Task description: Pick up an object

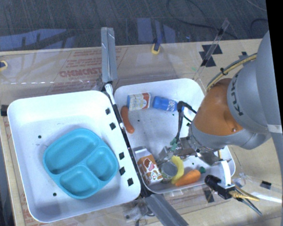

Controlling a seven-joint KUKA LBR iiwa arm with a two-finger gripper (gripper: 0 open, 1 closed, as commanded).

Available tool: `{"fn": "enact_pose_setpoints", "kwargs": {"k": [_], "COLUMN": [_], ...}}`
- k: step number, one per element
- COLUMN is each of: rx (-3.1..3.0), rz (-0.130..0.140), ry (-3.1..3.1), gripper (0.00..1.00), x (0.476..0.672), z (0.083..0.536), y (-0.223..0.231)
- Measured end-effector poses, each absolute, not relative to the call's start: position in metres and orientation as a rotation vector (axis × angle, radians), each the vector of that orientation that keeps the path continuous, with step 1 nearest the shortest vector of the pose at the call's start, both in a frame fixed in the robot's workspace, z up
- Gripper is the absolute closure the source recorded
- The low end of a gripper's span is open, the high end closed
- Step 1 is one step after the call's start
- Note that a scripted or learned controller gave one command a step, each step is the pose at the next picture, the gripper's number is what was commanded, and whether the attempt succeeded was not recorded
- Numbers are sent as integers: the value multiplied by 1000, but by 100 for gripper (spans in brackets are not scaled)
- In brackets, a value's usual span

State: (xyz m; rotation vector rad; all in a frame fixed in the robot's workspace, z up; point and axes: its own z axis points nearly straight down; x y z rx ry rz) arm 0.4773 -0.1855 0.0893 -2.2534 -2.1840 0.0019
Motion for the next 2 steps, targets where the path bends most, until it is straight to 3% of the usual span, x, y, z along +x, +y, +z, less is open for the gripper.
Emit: {"fn": "enact_pose_setpoints", "kwargs": {"k": [1, 2], "rx": [-2248, -2380], "rz": [4, 4], "ry": [-2191, -2047], "gripper": [100, 100], "x": [479, 485], "z": [97, 194], "y": [-186, -135]}}
